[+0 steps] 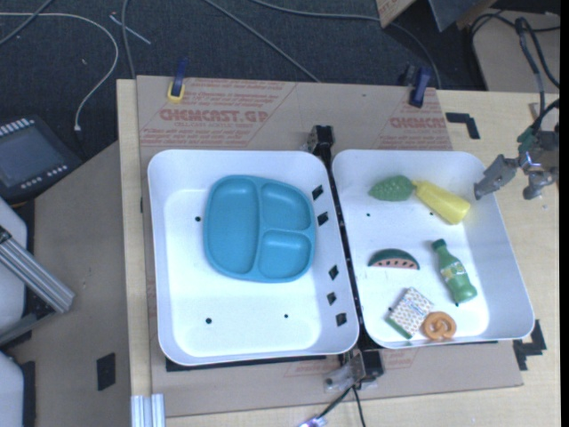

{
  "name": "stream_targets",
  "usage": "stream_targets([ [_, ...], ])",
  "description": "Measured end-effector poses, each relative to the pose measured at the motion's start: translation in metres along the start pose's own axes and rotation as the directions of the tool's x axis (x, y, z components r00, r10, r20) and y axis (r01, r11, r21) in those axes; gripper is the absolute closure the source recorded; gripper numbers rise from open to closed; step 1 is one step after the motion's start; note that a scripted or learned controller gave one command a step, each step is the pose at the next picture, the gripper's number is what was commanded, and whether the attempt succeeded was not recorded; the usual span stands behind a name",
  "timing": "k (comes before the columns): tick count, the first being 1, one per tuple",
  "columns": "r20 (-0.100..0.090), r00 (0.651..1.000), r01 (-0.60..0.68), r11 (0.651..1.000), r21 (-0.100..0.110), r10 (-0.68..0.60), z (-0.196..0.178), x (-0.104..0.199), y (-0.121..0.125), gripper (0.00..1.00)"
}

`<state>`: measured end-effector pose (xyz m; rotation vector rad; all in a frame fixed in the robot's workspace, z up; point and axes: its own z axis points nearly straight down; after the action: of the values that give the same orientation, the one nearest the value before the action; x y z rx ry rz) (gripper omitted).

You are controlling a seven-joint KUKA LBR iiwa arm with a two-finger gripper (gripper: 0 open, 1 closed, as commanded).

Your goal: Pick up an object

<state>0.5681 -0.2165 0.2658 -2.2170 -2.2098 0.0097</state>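
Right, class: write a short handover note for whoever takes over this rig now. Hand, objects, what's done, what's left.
Hand: at the right bin's upper right edge, holding nothing.
Right bin: corn, watermelon slice, green bottle, patterned packet, pretzel.
Left bin: blue divided plate.
Done: nothing picked yet.
Left: choose an object, descend, grasp, lift. The corn lies nearest the hand.

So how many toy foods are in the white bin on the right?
5: a green-and-yellow plastic corn cob at the back, a watermelon slice mid-left, a green bottle mid-right, a patterned packet and an orange pretzel in front.
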Motion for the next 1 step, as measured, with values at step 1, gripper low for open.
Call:
stream_targets([
  [1,0.003,1.000,0.004,1.000,-0.012,-0.003,-0.0068,0.0006,0.0023,0.00],
])
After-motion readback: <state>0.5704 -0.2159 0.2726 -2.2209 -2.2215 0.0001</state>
